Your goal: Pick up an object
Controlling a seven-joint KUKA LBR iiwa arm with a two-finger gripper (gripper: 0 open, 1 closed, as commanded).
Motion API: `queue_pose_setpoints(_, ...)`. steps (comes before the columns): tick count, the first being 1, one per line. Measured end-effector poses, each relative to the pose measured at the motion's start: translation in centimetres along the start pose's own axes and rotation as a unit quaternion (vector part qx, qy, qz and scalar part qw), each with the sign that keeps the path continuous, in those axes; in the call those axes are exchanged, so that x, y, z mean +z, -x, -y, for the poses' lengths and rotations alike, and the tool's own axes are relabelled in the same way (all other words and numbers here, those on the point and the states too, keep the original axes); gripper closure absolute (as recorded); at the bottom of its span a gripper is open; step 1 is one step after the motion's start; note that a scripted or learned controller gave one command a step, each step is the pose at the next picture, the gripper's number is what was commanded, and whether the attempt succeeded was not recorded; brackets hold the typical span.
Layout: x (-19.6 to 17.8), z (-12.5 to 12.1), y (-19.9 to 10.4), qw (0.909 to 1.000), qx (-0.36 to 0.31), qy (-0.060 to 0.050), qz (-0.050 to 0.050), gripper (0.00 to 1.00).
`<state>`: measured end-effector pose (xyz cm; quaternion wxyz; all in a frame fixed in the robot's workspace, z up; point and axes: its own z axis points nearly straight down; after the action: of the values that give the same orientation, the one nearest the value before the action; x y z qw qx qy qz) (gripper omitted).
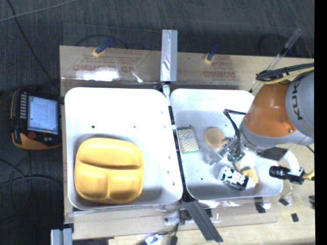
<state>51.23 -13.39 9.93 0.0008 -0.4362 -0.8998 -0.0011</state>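
Note:
In the right bin (196,103) lie a green-and-white patterned pad (187,140) beside the divider, a tan round piece (213,136), a small black-and-white object (233,177) near the front wall and a yellowish bit (251,174) next to it. My gripper (226,152) hangs low over the bin floor between the tan piece and the black-and-white object, just to the right of the tan piece. Nothing is visibly held. The arm's orange band (268,117) covers the bin's right part.
The left bin (115,103) holds one large yellow rounded block (108,168) at its front left. A raised divider (174,137) separates the two bins. A handheld control pendant (36,119) sits off the bench at the left.

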Motion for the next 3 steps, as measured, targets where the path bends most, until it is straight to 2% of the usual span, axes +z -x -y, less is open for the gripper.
queue_pose_setpoints(1,0.7,-4.6,1.8,0.9925,0.122,0.004,0.006,1.0)
queue_pose_setpoints(2,0.6,-7.5,7.7,1.0,-0.005,0.002,0.006,1.0)
queue_pose_setpoints(3,-8.5,-14.5,3.6,0.9961,0.088,-0.001,0.002,1.0)
